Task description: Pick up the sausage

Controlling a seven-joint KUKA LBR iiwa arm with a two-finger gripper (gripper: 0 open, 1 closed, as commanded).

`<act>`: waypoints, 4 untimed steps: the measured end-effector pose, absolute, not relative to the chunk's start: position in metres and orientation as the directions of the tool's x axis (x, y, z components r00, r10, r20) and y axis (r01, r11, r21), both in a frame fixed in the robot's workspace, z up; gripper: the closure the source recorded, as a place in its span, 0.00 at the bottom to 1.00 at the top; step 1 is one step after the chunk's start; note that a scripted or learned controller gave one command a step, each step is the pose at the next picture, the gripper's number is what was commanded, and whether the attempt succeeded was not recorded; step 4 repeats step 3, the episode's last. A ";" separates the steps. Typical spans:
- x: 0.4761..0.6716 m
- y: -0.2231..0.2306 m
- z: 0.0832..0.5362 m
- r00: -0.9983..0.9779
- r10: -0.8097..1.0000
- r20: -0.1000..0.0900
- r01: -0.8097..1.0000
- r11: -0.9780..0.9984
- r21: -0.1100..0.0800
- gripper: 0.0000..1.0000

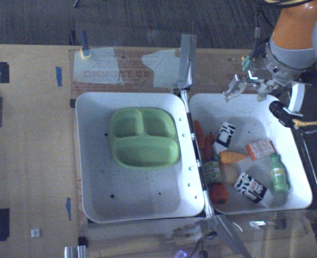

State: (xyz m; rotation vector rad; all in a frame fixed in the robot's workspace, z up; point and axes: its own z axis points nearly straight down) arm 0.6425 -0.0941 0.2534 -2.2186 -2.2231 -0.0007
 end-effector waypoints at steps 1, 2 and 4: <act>0.637 -0.137 0.097 -0.066 0.998 -0.001 0.998 0.066 0.006 0.00; 0.587 -0.123 0.095 -0.125 0.992 -0.005 0.992 0.125 0.022 0.00; 0.668 -0.140 0.086 -0.224 0.975 -0.001 0.975 0.224 0.003 0.00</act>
